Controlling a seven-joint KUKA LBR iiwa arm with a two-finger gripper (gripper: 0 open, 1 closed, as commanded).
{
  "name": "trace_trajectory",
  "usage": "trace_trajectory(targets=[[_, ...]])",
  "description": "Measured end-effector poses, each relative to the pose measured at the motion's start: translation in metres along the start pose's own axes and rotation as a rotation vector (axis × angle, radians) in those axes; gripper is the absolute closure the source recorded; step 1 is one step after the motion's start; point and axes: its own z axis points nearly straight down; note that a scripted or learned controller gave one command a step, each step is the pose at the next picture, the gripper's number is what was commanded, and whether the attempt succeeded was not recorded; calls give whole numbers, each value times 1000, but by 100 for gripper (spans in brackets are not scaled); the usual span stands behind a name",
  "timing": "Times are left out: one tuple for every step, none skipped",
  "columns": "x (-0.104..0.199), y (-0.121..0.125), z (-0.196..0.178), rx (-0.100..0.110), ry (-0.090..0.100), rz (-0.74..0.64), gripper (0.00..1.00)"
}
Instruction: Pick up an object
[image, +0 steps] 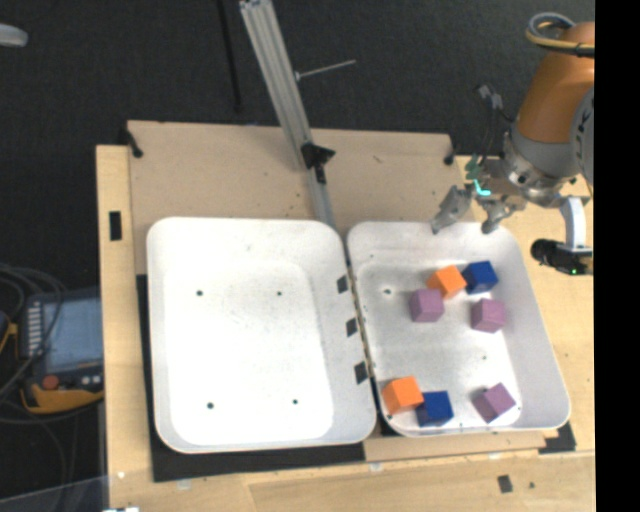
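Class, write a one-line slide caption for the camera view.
Open two-finger gripper hovers above the right white bin holding seven small orange, blue and purple cubes.

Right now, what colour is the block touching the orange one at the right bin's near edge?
Blue, seen in the camera view.

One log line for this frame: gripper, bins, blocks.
gripper: jaws open, holding nothing, over far rim of right bin | blocks: seven, all in right bin | left bin: no blocks
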Motion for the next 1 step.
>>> trace_trajectory(targets=[[-1, 1, -4, -4, -4, -3, 0]])
